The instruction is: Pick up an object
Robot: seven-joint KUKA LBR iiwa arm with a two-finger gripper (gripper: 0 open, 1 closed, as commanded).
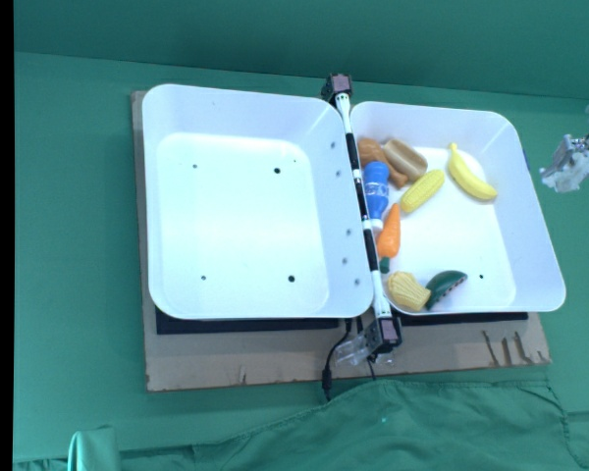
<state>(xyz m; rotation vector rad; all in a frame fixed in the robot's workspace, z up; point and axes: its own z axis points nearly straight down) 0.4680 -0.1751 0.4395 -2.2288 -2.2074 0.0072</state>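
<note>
The right bin (530, 253) holds several toy foods. A yellow banana (469, 174) lies near its far right, with a yellow corn cob (422, 190) just left of it. A brown bread roll (405, 155) and an orange-brown piece (373, 150) sit at the bin's far left corner. A blue bottle (376, 187) and an orange carrot (390, 232) lie along the left wall. At the near edge rest a tan ridged piece (408, 290) and a dark green piece (445, 284). My gripper (572, 165) hovers outside the bin's right rim, away from all of them.
The left bin (177, 263) stands beside the right one, joined along a black and white divider bar (361, 204). Both rest on a brown cardboard sheet (226, 366) over green cloth. A clamp and cable (368, 346) sit at the near end of the divider.
</note>
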